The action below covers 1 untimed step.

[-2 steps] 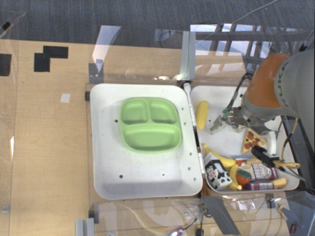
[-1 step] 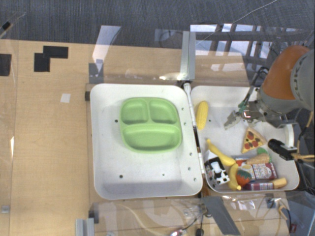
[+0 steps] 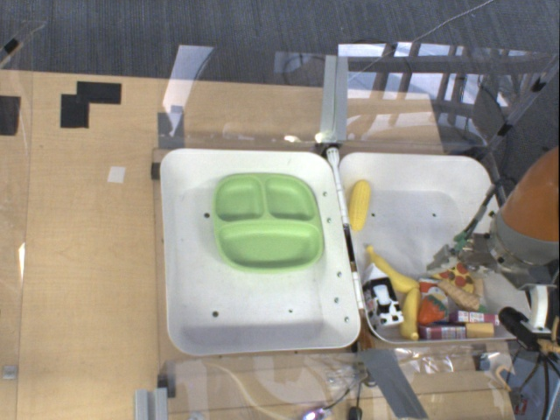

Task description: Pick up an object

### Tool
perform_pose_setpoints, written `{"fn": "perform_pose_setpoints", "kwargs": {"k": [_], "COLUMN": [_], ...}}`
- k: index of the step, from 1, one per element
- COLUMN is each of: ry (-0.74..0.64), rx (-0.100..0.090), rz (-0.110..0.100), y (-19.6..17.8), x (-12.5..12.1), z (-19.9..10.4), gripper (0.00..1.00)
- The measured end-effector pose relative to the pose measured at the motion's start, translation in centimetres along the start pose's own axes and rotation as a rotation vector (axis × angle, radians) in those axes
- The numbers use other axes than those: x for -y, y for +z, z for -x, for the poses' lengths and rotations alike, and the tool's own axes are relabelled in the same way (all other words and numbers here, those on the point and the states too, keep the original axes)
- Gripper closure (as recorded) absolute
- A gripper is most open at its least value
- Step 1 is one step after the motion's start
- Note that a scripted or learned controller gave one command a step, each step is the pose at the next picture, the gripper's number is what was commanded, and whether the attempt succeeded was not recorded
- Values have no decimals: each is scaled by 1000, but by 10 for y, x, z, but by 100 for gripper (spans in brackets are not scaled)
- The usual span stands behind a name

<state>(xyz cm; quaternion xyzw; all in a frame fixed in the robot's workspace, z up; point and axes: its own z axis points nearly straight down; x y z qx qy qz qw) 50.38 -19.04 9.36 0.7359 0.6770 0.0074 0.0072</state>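
A: What is carried by the worktop (image 3: pixel 79 261)?

B: Two shallow white bins are set side by side. In the left bin (image 3: pixel 188 322) a green divided plate (image 3: pixel 266 220) is laid flat near the middle, with two small compartments at the far side and one long compartment at the near side.

A: And what is held in the right bin (image 3: pixel 420 182)?

B: A yellow corn cob (image 3: pixel 359 205) is seen against the left wall. At the near edge a heap is gathered: a banana (image 3: pixel 394 276), a small black-and-white item (image 3: pixel 380 301), a red piece (image 3: pixel 430 308), a pizza slice (image 3: pixel 458 283) and a marker (image 3: pixel 459 330) lying along the near wall.

A: How is the end effector (image 3: pixel 457 254) placed?

B: It is seen just above the pizza slice, at the right of the heap, on the grey arm with its orange band (image 3: pixel 532 201). Whether its fingers are apart or together cannot be told; nothing is seen to be clamped.
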Motion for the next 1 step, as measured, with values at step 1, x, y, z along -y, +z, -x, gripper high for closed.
{"fn": "perform_pose_setpoints", "kwargs": {"k": [1], "ry": [-16], "rx": [-15], "rz": [6], "y": [-13], "x": [-6], "z": [-12], "gripper": [100]}}
